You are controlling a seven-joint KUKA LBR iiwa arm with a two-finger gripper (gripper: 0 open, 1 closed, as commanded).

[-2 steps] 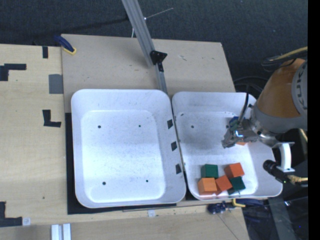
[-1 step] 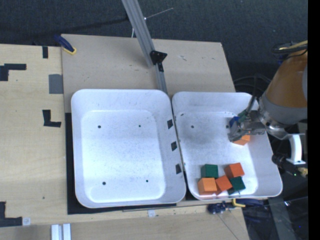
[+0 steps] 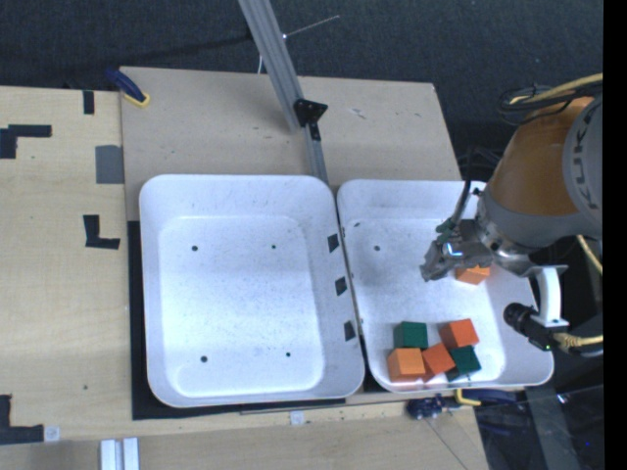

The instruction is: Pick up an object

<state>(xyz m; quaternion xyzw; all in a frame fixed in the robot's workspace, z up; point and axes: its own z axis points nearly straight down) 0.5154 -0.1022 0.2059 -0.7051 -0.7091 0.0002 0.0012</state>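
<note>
In the right white bin [image 3: 392,213], the gripper [image 3: 443,259] sits beside a small orange block [image 3: 473,274]. I cannot tell if it grips it. More orange and green blocks [image 3: 431,351] lie lower down, unpicked.

Orange block [image 3: 473,274] in right bin [image 3: 392,209], touching end effector [image 3: 446,258].

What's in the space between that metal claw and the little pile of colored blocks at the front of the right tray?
Nothing: the camera view shows bare white tray floor between the gripper and the pile of blocks.
</note>
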